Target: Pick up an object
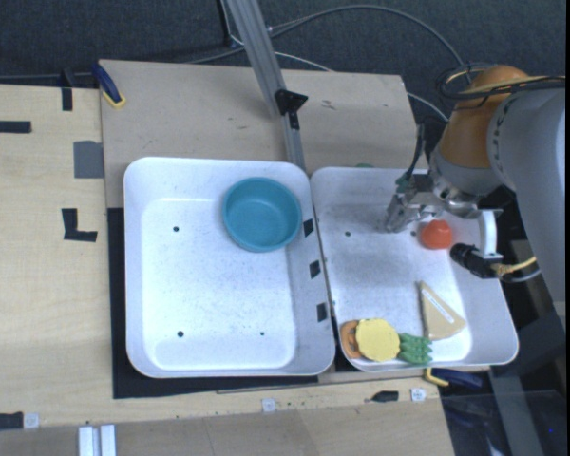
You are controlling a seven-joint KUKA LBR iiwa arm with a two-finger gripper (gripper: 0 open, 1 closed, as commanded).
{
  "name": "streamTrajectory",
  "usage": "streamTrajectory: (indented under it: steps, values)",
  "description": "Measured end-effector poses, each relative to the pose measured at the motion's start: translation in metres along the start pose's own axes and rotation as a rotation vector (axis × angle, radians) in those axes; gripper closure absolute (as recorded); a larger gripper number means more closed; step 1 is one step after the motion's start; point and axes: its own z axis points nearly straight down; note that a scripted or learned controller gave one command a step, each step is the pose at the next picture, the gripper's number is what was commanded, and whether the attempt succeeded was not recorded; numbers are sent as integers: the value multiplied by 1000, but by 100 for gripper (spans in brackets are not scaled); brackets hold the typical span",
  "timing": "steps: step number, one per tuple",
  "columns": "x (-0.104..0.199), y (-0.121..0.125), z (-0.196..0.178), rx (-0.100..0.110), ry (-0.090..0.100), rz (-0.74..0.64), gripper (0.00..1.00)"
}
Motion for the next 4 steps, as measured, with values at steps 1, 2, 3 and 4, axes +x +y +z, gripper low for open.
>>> streamTrajectory:
  steps: [1,2,3,4]
  values:
    - [4,2,-43,-3,0,0,100]
    - [5,-2,-104,-5,0,0,100]
    - [5,-2,-105,1,1,0,100]
    - [60,-13,-118,0,2,-3,100]
